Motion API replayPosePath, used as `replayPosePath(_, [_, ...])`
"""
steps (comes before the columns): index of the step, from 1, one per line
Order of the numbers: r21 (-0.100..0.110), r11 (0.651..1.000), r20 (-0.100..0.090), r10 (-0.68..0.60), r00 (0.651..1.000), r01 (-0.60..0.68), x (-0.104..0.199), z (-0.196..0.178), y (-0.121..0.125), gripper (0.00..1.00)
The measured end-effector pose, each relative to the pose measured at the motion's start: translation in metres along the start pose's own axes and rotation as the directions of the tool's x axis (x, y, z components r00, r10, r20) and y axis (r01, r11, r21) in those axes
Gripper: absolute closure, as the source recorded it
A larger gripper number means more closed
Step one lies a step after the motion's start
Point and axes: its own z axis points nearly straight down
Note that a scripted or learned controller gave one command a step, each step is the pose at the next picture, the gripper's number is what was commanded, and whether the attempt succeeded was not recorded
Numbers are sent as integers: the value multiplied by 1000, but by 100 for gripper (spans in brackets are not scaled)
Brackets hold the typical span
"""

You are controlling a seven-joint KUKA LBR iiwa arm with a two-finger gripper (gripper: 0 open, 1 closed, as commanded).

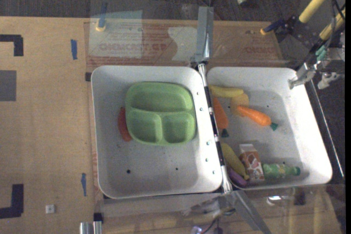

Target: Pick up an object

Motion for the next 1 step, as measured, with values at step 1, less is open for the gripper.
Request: replayPosePath(1, [-2,974,2,227,974,-227,0,-55,5,0])
